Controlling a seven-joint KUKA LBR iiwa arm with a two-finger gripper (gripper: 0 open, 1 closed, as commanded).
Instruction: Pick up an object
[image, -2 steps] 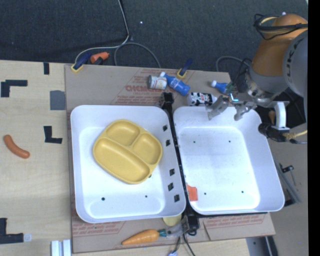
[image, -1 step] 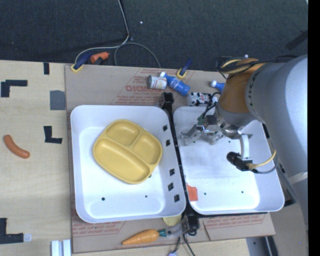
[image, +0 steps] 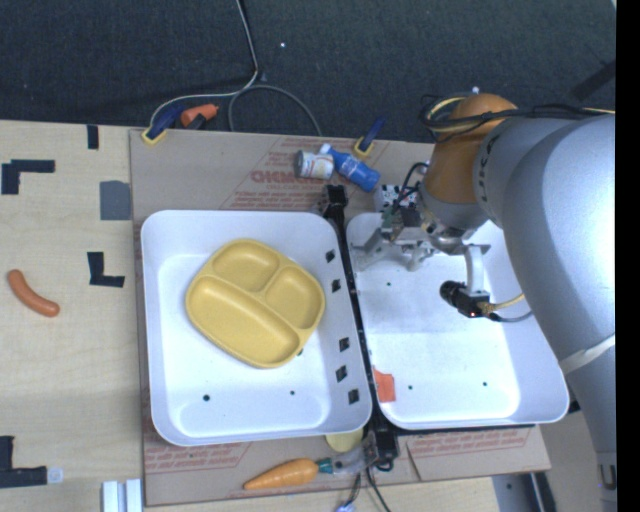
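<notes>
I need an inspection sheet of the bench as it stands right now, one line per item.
Surface: two white bins side by side on a cardboard sheet; left bin, right bin.
Job's things: yellow divided plate lies in the left bin; small orange piece at the right bin's left edge.
Clutter: carrot on the cardboard below the bins; sausage on the bench at far left; white and blue bottle above the bins.
Tool: tool low over the right bin's upper left corner; fingers hard to read.
Cables: black cable loops above the cardboard.
Surroundings: dark floor behind the bench.
</notes>
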